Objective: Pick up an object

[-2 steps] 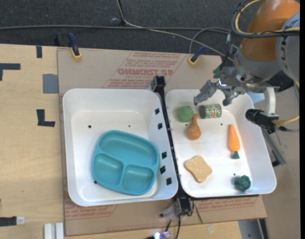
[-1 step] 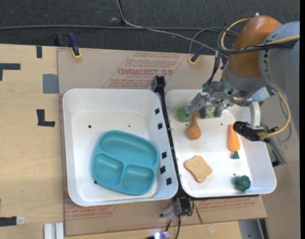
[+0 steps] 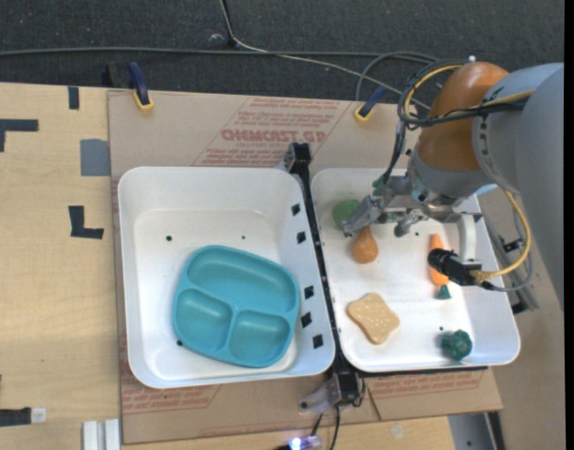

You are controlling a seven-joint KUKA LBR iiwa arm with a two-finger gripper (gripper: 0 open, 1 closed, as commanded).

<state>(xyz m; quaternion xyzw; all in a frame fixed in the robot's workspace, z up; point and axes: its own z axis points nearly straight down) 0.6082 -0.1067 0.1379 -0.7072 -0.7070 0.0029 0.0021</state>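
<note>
Gripper [image 3: 370,216] low in right bin [image 3: 484,354], far-left corner, above an orange piece [image 3: 364,247]. Jaws' state: cannot tell. Toast slice [image 3: 373,317] lies near front edge.

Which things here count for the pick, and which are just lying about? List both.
For the pick:
gripper
orange lump
green piece
toast
carrot
dark green ball
right bin

Lying about:
teal tray
left bin
clamps
</note>
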